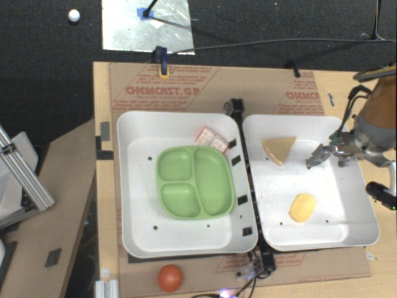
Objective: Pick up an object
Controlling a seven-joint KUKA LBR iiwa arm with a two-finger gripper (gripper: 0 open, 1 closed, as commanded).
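Pincer first: the dark two-finger gripper (316, 158) sits at the end of the grey arm with the orange band (377, 120), which reaches in from the right and hangs over the upper right part of the right bin. Nothing lies between its tips; how far apart they stand is too small to tell from this slanted view. It seems placed there to start a descent toward one of the objects below.

From large to small, the brown cardboard sheet with red printing (186, 85) covers the bench, probably to give the bins a flat base. On it the two shallow white plastic bins stand side by side, the left bin (133, 185) and the right bin (353, 228), touching along the middle.

The green plastic plate with three compartments (195, 182) fills the middle of the left bin. Just beside its upper edge lies a small pink and white packet (213, 138).

In the right bin the tan wedge-shaped piece (279, 149) lies near the top, a little left of the gripper. The yellow rounded lump (302, 207) lies lower, apart from it. Either could be picked; the wedge is the nearer one.

An orange-red ball (170, 277) rests outside the bins, on the front edge of the cardboard.
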